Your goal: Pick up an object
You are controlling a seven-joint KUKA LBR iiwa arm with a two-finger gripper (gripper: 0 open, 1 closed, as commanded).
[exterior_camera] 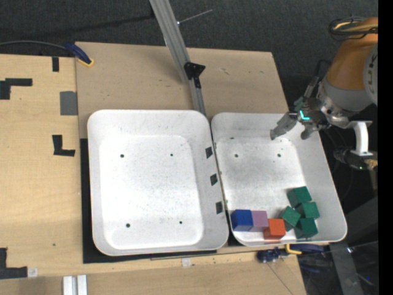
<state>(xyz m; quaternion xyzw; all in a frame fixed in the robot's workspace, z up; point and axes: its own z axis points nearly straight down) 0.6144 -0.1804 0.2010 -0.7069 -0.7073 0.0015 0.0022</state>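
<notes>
Gripper (294, 126) open, nothing between its fingers, over right bin's (319, 165) far right corner. Blocks cluster at that bin's near edge: blue (242, 219), purple (260, 219), orange (276, 227), green ones (301, 212) in near right corner.

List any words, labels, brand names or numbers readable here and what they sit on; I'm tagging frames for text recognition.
None can be read. The blocks, both white bins and the wooden bench carry no lettering. The black marks on the bench are plain tape shapes, not characters. The arm's orange band shows no legible marking.
</notes>
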